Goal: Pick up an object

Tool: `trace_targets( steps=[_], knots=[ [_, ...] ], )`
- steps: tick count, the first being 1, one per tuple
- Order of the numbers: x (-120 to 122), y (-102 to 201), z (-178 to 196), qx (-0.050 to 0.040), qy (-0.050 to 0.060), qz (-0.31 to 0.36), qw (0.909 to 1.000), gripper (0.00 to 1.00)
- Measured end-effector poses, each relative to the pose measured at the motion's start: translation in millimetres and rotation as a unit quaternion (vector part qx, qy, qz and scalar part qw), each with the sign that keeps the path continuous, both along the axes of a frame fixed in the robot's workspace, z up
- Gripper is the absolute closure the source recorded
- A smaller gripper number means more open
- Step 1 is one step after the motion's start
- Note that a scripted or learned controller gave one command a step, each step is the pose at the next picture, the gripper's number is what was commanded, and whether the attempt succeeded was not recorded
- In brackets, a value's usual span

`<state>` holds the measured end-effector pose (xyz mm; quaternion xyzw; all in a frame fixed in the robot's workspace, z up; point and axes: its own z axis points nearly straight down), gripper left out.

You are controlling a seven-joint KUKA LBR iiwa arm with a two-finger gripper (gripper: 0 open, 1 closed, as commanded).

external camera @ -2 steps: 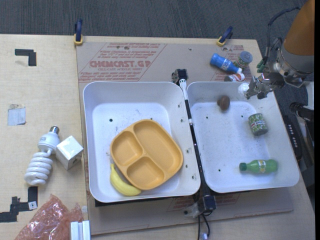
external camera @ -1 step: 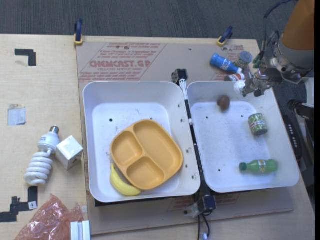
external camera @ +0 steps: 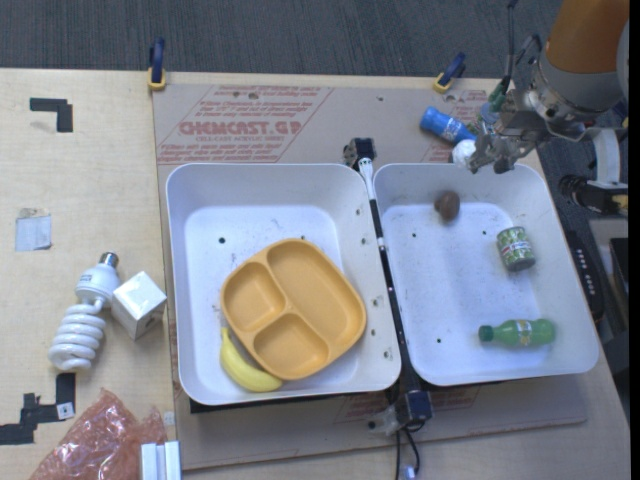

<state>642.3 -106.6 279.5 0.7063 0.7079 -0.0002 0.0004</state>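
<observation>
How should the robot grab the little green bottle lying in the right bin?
Probably from straight above, gripping across the middle of the green bottle's body. It lies on its side, cap toward the left bin, so the narrow round body fits between the fingers better than the ends. Bare bin floor surrounds it.

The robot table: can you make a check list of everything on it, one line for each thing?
Surface: bench bears left bin and right bin.
Job's things: green bottle, green can, brown lump in right bin; orange tray over banana in left bin.
Clutter: spiral bulb, white cube, red bag; blue-and-white bottle behind right bin.
Grippers: gripper above right bin's far rim.
Cables: black cable at front edge.
Surroundings: blue clamps.
</observation>
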Motion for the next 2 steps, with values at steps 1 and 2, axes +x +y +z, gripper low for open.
trace_targets(
  steps=[1, 2],
  knots=[
    [17, 38, 9, -0.0001, 0.000, 0.000, 1.0000, 1.00],
    [-29, 88, 4, -0.0001, 0.000, -0.001, 1.0000, 1.00]
  ],
)
